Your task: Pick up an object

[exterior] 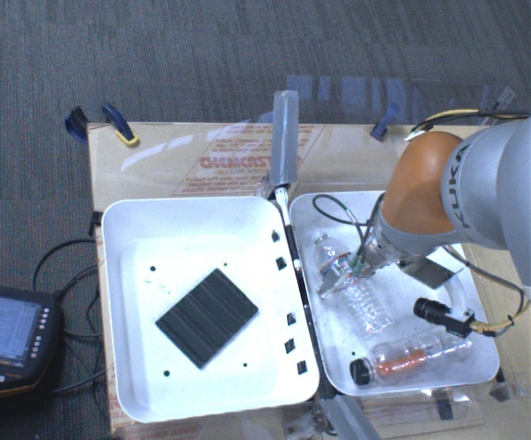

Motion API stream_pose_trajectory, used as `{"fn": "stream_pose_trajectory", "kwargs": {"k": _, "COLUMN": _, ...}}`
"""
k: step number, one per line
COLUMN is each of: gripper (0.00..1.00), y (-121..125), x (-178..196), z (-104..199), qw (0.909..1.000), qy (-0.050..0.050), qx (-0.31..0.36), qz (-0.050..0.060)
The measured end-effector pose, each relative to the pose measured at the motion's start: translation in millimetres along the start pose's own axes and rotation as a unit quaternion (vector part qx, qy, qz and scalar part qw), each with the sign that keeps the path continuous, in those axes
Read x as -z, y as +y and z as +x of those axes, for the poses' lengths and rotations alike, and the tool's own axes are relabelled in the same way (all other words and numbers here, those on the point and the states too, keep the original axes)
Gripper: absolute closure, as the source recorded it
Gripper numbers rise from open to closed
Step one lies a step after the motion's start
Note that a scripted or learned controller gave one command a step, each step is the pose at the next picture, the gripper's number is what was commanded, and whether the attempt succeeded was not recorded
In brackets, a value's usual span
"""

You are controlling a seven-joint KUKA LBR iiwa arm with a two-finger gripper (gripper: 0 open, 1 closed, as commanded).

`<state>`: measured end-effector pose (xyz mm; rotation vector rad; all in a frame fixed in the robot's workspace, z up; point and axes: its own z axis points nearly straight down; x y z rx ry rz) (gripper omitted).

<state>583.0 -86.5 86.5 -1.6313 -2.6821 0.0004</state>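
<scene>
A grey arm [485, 191] with an orange band is reaching in from the right over a bench [201, 154] carrying two white bins. Its pincer [349, 269] is hanging low in the right bin [485, 360], right at a clear plastic bottle [357, 291]; whether it is clenched or released cannot be told. Another clear bottle [412, 356] with a black cap and reddish contents is lying near that bin's front edge. A dark ribbed square pad [207, 317] is lying in the left bin [127, 246].
</scene>
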Motion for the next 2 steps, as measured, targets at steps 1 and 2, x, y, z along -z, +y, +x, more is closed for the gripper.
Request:
{"fn": "stream_pose_trajectory", "kwargs": {"k": 1, "gripper": 1.0, "y": -0.1, "x": 9.5, "z": -0.7, "qw": 1.0, "qy": 0.001, "qx": -0.002, "qz": 0.0}}
{"fn": "stream_pose_trajectory", "kwargs": {"k": 2, "gripper": 1.0, "y": 58.6, "x": 100.9, "z": 42.4, "qw": 0.9998, "qy": -0.001, "qx": 0.021, "qz": -0.001}}
